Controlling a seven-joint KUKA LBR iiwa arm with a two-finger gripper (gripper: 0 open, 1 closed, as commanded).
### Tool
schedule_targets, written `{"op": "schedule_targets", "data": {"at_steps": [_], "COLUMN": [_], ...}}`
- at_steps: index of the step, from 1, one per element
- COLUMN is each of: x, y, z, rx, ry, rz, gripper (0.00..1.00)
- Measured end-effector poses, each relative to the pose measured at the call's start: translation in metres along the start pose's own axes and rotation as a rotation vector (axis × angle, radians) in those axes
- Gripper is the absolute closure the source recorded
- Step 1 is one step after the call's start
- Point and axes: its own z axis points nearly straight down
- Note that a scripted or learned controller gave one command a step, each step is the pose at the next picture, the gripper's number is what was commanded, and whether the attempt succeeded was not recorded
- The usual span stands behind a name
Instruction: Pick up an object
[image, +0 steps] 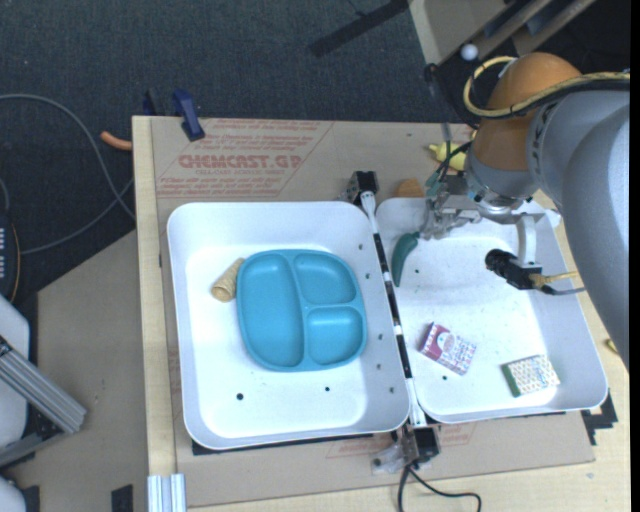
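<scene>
Poised to pick, the hand (440, 215), grip state unclear, hangs just right of the teal scoop (402, 253).

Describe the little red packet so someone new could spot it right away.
Look in the right bin, toward its near edge. The red packet lies flat there, left of a pale green checked packet. It is the one red and white thing in that bin.

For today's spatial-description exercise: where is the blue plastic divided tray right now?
The blue plastic divided tray lies in the middle of the left white bin, with a small tan cone-shaped object touching its upper-left edge.
</scene>
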Motion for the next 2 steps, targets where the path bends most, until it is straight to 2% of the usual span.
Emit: {"op": "schedule_targets", "data": {"at_steps": [1,2], "x": [0.0,0.002], "y": [0.0,-0.005], "z": [0.0,0.016], "rx": [0.001,0.012], "ry": [0.0,-0.003], "rz": [0.0,0.003], "gripper": [0.0,0.0]}}
